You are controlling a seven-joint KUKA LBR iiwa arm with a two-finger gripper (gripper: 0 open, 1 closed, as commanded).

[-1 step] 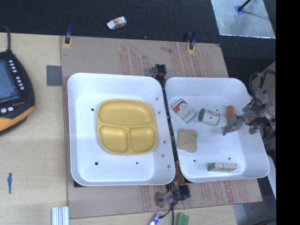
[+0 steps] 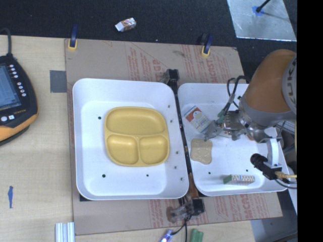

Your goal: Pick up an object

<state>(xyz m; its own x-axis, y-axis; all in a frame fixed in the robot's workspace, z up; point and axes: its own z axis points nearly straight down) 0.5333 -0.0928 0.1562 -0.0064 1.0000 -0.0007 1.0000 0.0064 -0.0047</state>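
In the right bin [image 2: 242, 158] lie three things. A small red-and-white packet [image 2: 195, 117] rests near the bin's left wall. Below it sits a flat beige piece [image 2: 201, 152]. A thin green and white bar [image 2: 238, 179] lies close to the front wall. My gripper [image 2: 214, 129] reaches in from the right, low over the bin. Its tip is just right of the packet and just above the beige piece. The grey and orange wrist [image 2: 267, 92] hides the bin's right part. Nothing shows held in the gripper.
The left bin [image 2: 86, 135] holds a yellow divided plate [image 2: 136, 135]. A teach pendant [image 2: 12, 102] lies at the bench's left edge. Blue clamps [image 2: 72, 38] [image 2: 206, 45] pin the cardboard at the back. A black cable plug [image 2: 262, 164] hangs beside the wrist.
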